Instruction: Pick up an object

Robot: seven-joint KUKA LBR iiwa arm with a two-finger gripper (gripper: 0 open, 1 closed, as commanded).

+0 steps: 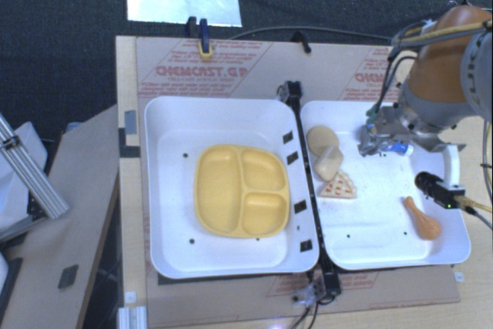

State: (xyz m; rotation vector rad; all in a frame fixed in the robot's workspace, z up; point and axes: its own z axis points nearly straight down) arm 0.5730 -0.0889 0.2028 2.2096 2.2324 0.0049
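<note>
In the right bin lie a tan bread-like piece, a pizza slice and an orange drumstick. My gripper hangs over the back of that bin, to the right of the bread piece. A small blue thing shows just beside the gripper's tip. I cannot make out whether anything is held.
The left bin holds a yellow divided plate. A black clip row runs along the seam between the bins. A black and white fitting sits at the right bin's right rim. Cardboard lies beneath both bins.
</note>
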